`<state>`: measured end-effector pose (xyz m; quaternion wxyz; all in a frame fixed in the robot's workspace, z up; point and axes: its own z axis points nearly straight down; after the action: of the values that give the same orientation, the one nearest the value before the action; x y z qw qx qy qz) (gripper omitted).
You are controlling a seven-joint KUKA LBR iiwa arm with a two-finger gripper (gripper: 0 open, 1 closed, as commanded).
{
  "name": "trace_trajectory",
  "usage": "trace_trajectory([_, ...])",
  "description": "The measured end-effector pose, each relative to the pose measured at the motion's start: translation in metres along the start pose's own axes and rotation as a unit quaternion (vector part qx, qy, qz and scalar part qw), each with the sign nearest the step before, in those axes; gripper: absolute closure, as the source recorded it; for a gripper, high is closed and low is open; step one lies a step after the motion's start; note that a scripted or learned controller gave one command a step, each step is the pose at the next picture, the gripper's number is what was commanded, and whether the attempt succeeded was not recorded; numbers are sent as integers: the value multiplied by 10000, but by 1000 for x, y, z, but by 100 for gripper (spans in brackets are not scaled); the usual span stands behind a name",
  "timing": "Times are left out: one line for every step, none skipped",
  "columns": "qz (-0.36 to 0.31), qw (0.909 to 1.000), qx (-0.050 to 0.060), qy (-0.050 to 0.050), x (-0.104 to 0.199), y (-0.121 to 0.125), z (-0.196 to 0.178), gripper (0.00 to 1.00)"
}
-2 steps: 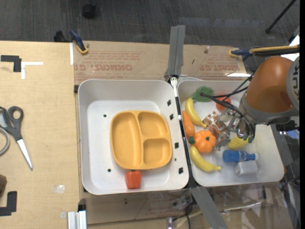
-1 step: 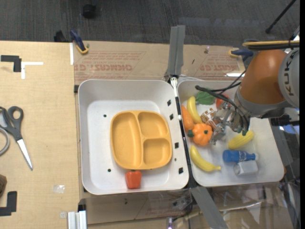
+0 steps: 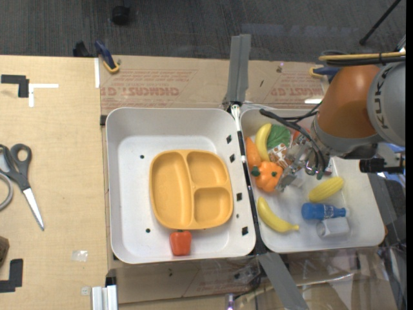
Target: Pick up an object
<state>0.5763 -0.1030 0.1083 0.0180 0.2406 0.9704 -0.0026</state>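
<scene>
**A:** Start big. What is laid out?

**B:** Two white bins side by side. The left bin [image 3: 122,173] holds a yellow divided tray [image 3: 191,189] lying flat in the middle, with a small red pepper [image 3: 181,242] touching its near edge. The right bin [image 3: 361,234] holds the loose pile, which I take to be the stock to pick from.

**A:** And the arm?

**B:** It reaches in from the right, orange band above the wrist, with the gripper [image 3: 292,170] low over the far-left part of the right bin, tilted toward the pile. I cannot tell whether it is released or clenched; its tip is lost in clutter, and nothing visibly sits in it.

**A:** What is nearest to it?

**B:** An orange pumpkin-like toy [image 3: 266,175], just beside the tip; roundish, so no real long axis. Behind it lie a curved banana [image 3: 262,141] and a green item [image 3: 279,136].

**A:** The rest, going smaller?

**B:** A second banana [image 3: 276,216] lies near the front, long axis running diagonally from far-left to near-right. A blue bottle [image 3: 321,211] lies on its side, axis left-to-right, and a yellow corn cob [image 3: 326,188] slants just beyond it.
</scene>
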Motion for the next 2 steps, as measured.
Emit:
trace_trajectory([560,9984,-18,50,-44,21,2,0])
trace_trajectory([754,9971,-6,52,-59,37,2,0])
